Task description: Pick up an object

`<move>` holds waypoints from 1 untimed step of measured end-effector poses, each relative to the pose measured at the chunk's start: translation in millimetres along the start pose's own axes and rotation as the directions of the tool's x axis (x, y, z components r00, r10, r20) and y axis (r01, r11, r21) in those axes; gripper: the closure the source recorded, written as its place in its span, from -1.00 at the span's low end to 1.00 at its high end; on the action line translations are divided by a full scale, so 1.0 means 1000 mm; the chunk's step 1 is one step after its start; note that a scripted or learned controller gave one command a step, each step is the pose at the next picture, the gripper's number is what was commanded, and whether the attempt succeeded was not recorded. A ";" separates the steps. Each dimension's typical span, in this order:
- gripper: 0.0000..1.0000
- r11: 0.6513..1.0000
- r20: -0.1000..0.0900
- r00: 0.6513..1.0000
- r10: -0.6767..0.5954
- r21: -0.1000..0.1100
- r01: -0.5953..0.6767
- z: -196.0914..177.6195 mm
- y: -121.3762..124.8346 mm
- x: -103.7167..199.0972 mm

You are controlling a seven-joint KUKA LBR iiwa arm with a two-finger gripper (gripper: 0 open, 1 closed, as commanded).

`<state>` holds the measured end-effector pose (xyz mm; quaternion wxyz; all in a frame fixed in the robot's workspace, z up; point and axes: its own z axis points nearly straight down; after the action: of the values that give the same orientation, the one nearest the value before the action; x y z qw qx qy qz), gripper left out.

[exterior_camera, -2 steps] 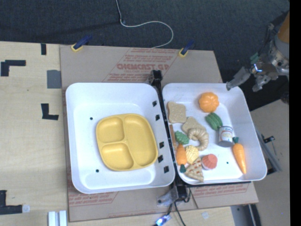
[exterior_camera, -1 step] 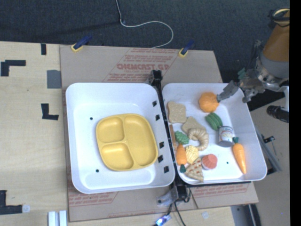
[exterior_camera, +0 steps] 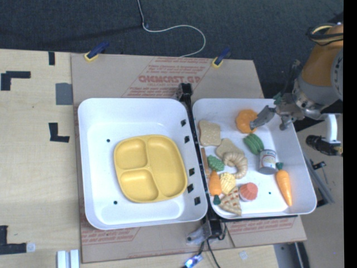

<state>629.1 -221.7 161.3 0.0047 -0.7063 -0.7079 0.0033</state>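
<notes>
The gripper [exterior_camera: 262,118] hangs over the far right corner of the right bin [exterior_camera: 304,166], its dark fingers slanting down and to the left from the grey wrist and the orange band behind it. How wide the fingers stand cannot be told from this slanted view, and nothing can be seen caught between them. Right at the fingertip, touching or just overlapping it, sits an orange round fruit [exterior_camera: 244,120]. Just below the tip lies a green pickle [exterior_camera: 254,143], and a little further down from it a small can [exterior_camera: 268,160] lies on its side, with a carrot [exterior_camera: 284,186] beyond that near the bin's right wall. To the left of the gripper rest a slice of bread [exterior_camera: 210,132], a tan cracker [exterior_camera: 227,148] and a croissant [exterior_camera: 236,163], with a corn cob [exterior_camera: 227,182], a pizza slice [exterior_camera: 231,202] and a red piece [exterior_camera: 249,191] clustered farther down. Well apart to the left, the left bin [exterior_camera: 95,121] holds a yellow divided plate [exterior_camera: 149,168].
</notes>
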 end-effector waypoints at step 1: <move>-1.00 1.000 -0.001 1.000 -0.001 0.002 0.001 0.069 0.001 0.002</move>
<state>629.5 -219.5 92.7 0.0056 -0.7059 -0.7083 0.0036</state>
